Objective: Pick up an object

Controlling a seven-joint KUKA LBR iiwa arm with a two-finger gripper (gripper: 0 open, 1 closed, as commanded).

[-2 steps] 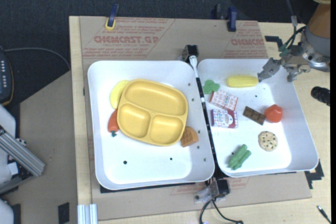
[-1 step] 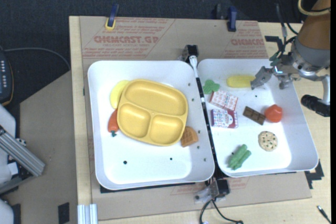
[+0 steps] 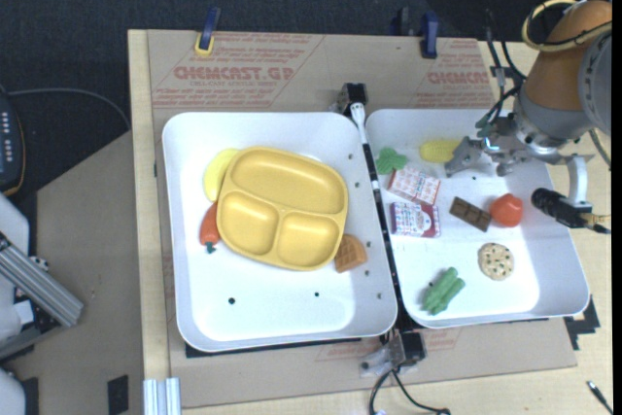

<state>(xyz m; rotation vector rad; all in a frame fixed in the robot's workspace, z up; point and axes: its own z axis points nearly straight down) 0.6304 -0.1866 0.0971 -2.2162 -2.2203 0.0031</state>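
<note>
Two shallow white bins sit side by side on a board protected by brown film printed "CHEMCAST G.P" in red, the lettering repeated across the far edge. The left bin (image 3: 185, 238) holds a yellow compartment tray (image 3: 280, 206) lying over a yellow piece (image 3: 216, 172), with an orange-red toy carrot (image 3: 209, 226) touching the tray's left edge and a waffle-patterned piece (image 3: 350, 254) at its near right corner. The right bin (image 3: 554, 282) holds the candidate objects: a green leafy piece (image 3: 391, 158), a yellow lemon-like piece (image 3: 439, 150), two small pink-and-white packets (image 3: 415, 184) (image 3: 413, 220) whose print is too small to read, a brown chocolate bar (image 3: 470, 213), a red tomato-like piece (image 3: 506, 208), a chocolate-chip cookie (image 3: 496, 260) and a green bean-like piece (image 3: 442, 291). The gripper (image 3: 478, 156) hangs over the far part of the right bin, just right of the lemon-like piece; whether it is wide or narrow cannot be told, and nothing is seen held in it. A yellow clamp (image 3: 205, 38) and a blue clamp (image 3: 429, 33) grip the board's far edge.
</note>
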